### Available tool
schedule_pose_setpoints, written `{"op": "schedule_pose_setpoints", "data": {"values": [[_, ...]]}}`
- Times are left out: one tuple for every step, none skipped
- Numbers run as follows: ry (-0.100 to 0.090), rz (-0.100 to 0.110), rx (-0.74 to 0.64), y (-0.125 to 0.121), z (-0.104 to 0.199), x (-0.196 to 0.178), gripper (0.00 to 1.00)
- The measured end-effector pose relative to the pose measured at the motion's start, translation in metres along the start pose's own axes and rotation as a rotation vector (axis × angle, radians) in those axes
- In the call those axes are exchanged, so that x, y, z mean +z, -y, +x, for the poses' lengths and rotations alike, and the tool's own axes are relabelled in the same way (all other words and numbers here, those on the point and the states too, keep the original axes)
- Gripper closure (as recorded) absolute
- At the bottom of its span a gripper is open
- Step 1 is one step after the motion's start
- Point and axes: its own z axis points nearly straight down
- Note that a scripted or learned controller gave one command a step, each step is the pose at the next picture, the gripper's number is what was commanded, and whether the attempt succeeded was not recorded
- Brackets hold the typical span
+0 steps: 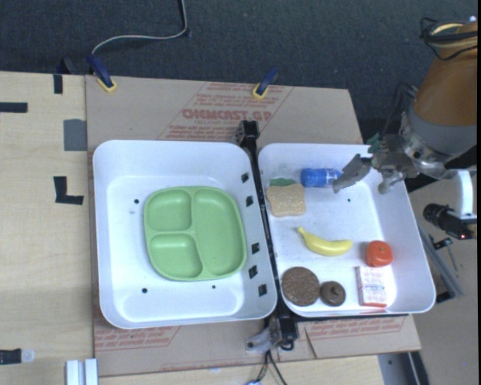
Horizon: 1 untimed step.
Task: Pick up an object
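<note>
Objects lay untouched in the right bin (401,239): blue bottle (319,177), sponge (286,200), banana (325,244). My end effector (367,175) hovered just beside the bottle, fingers spread and holding nothing. I judged the pick not yet begun.

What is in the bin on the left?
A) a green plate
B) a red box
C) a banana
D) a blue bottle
A: the green plate lies in the left bin; the banana, bottle and box are in the right bin.
</note>
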Motion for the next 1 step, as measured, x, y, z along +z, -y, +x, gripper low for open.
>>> {"op": "schedule_pose_setpoints", "data": {"values": [[0.000,0.002,0.003,0.0357,-0.0916,0.1295,0.00]]}}
